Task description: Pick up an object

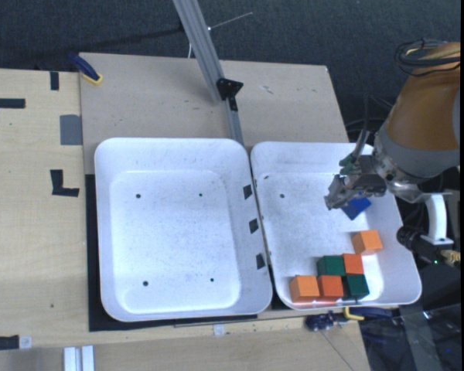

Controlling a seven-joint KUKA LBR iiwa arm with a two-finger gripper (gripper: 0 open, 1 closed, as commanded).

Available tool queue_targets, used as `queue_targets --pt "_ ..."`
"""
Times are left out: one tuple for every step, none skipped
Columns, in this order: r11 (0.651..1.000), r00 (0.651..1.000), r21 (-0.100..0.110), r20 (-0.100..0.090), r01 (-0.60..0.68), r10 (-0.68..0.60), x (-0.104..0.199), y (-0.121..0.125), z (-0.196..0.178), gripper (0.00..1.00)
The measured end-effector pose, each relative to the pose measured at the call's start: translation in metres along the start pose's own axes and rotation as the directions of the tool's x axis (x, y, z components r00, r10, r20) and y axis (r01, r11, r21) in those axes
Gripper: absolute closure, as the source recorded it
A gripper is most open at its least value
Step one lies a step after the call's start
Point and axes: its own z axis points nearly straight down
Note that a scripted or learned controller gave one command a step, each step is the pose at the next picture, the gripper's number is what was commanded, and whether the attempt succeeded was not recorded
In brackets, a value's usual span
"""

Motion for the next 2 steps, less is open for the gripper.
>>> queue_targets --pt "1.0 1.0 0.003 0.0 0.0 0.0 0.056 0.005 0.022 1.0" --pt "1.0 1.0 0.002 0.0 0.001 -0.001 0.11 0.011 0.02 1.0"
